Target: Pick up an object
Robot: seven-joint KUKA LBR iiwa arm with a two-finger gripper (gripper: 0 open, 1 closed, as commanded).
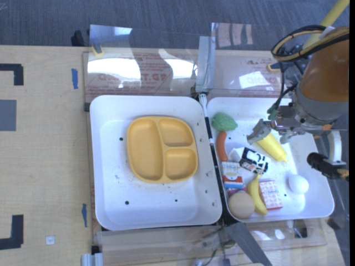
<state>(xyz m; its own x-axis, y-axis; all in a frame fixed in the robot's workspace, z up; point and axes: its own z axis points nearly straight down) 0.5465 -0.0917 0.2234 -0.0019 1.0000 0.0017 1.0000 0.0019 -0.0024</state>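
Observation:
My gripper [273, 133] hangs over the back of the right bin [319, 206], and its two grey fingers [257, 132] stand spread apart, open. Just below and between them lies a yellow cone-shaped object [274, 147] on the bin floor; nothing is lifted. Near it sit a black-and-white toy [253, 160], a green leafy piece [224, 121], an orange sausage shape [222, 145], a small red-and-white carton [232, 174], a banana [256, 195], a beige round object [241, 204], a pink box [270, 195] and a white ball [298, 183].
The left bin [111, 193] holds a yellow divided plate [162, 148]. A raised divider [211, 148] separates the two bins. Clear plastic panels [166, 65] stand behind them. The arm's orange band [327, 73] and cables rise at the upper right.

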